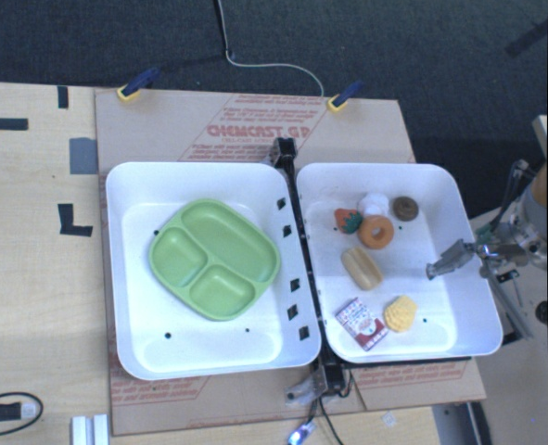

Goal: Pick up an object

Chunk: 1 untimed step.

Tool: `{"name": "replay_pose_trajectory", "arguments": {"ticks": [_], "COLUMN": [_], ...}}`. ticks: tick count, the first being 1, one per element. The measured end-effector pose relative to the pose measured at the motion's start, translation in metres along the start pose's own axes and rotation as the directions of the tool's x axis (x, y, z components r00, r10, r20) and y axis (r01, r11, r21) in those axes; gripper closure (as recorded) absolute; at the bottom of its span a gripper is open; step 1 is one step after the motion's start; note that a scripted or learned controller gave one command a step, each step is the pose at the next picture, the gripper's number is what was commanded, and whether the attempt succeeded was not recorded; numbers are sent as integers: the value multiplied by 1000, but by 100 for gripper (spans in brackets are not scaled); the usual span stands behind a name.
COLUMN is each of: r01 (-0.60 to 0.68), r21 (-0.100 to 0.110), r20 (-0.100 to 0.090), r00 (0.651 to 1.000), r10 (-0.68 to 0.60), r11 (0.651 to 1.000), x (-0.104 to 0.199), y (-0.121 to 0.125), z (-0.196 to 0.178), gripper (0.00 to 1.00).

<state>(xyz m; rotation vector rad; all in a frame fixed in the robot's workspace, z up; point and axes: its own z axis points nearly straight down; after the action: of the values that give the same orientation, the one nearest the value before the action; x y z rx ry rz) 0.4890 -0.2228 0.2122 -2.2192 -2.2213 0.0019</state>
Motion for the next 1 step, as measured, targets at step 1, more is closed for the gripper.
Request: {"name": "replay_pose_trajectory", "arguments": {"ticks": [1], "r01": [1], "r21": [-6], "r20": [1], "r00": [1000], "r10": [-1], "r11": [1000], "x": [43], "y": [38], "z": [131], "gripper": [0]}}
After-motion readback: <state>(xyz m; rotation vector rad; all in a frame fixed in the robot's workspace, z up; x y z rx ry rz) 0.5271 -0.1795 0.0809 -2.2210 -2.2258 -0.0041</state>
